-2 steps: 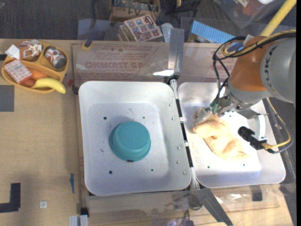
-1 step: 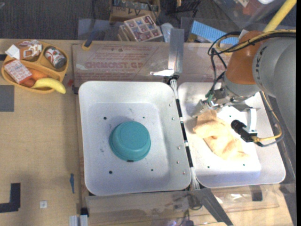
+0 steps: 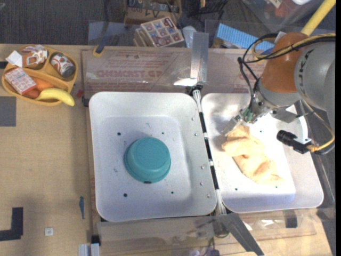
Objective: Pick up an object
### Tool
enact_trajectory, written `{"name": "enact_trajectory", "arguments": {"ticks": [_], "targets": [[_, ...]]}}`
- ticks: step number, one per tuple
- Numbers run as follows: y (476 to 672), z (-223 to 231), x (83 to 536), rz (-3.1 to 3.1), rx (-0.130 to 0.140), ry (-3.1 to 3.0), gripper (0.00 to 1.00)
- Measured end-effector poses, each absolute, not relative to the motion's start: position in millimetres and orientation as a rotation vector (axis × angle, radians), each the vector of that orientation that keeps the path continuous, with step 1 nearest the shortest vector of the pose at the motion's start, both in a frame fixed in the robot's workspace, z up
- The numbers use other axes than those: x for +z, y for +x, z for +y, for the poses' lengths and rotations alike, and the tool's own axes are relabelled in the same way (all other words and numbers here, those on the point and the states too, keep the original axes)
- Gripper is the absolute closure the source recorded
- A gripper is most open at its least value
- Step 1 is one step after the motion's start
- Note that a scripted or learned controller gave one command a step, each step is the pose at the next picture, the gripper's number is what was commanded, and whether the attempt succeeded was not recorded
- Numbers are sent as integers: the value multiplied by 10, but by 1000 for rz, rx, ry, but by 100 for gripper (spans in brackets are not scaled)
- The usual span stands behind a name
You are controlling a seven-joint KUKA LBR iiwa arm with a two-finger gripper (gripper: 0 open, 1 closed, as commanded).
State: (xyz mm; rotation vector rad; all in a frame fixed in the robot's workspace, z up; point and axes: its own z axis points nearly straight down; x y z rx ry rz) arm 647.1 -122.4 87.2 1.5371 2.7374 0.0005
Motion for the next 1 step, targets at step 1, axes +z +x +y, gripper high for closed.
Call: {"name": "enact_trajectory", "arguments": {"ticks": [1], "targets": [[5952,-1002,874,2775,5,1461,0]]}}
